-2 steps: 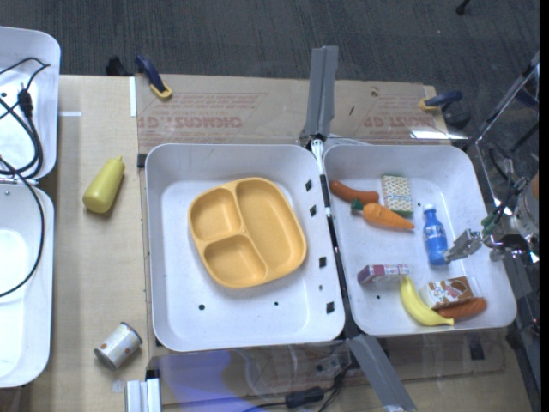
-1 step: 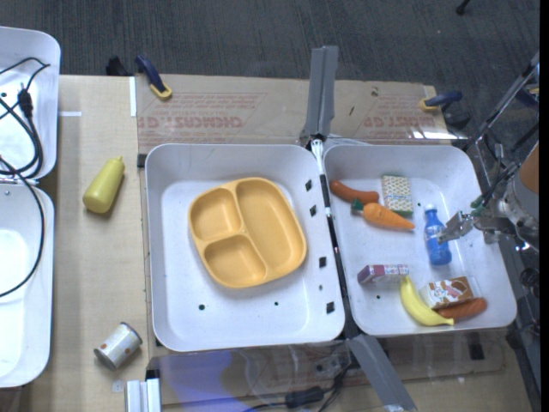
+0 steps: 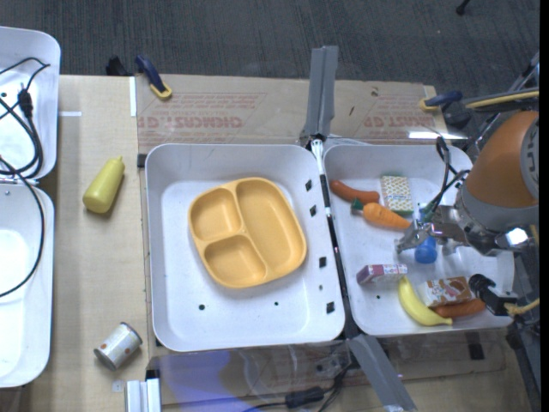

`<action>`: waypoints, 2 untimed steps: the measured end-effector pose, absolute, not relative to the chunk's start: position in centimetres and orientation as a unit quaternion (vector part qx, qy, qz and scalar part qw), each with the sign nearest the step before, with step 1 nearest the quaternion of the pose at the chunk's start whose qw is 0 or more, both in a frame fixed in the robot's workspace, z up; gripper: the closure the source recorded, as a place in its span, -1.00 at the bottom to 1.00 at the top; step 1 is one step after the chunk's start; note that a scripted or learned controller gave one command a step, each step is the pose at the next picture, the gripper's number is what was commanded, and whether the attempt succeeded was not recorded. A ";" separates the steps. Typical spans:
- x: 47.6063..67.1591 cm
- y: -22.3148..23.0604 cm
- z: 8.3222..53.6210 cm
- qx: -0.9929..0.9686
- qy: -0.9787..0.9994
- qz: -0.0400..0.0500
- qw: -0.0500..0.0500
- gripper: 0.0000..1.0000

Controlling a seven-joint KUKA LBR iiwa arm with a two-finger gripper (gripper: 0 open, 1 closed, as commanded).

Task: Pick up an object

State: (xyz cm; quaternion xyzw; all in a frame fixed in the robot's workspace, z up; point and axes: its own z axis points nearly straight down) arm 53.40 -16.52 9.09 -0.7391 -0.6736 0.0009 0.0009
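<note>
A small blue object (image 3: 425,251) is lying in the right bin (image 3: 369,316), and the gripper (image 3: 418,237) is sitting directly over it, its metal fingers touching or nearly touching the blue piece. Whether those fingers are closing on it or standing apart cannot be told from this slanted look down. The grey arm (image 3: 506,174), with its orange band, is reaching in from the right of the blue object.

Just left and up from the blue object, a carrot (image 3: 386,216) is lying at a slant, and beyond it a reddish sausage (image 3: 353,191). A green patterned packet (image 3: 395,191) is resting above the blue object. Down and to the left of it, a small maroon carton (image 3: 381,273) is lying on its side, and below it a banana (image 3: 418,305) is curving beside a printed packet (image 3: 444,291) and an orange-red piece (image 3: 459,309).

Well to the left of the blue object, a yellow divided plate (image 3: 247,230) is sitting in the left bin (image 3: 167,256).
</note>
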 end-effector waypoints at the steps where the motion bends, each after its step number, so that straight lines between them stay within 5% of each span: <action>1: 53.4 -16.6 10.0 -0.740 -0.673 0.001 0.001 1.00; 2: 53.4 -12.4 9.1 -0.698 -0.716 0.001 0.001 1.00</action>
